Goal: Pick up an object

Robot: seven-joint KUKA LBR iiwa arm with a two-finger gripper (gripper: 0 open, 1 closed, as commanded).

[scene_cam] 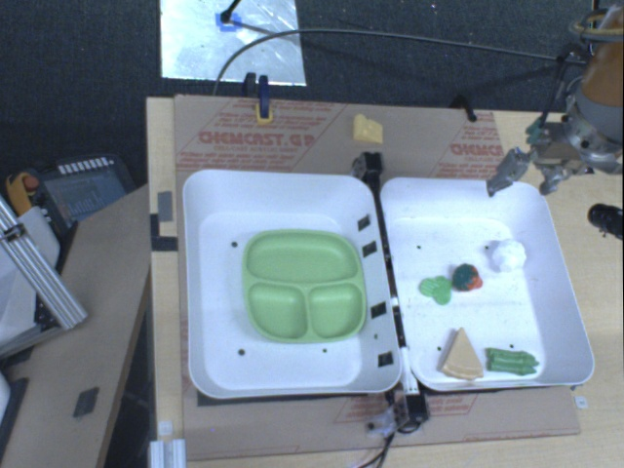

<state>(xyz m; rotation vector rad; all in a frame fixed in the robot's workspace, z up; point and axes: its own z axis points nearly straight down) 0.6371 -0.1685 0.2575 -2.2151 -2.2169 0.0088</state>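
The right bin [429,213] holds several small objects: a white lump [507,254], a dark green and orange ball-like toy [467,277], a flat green piece [436,289], a tan wedge [461,355] and a green ridged piece [511,361]. My gripper [527,172] hangs above the bin's far right corner, its two fingers spread apart with nothing between them. It is well above and behind the white lump.
The left bin [210,213] holds a light green divided plate [300,286]. A yellow block [368,129] lies on the cardboard behind the bins. A clamp [261,97] sits at the board's far edge. Cables run across the back.
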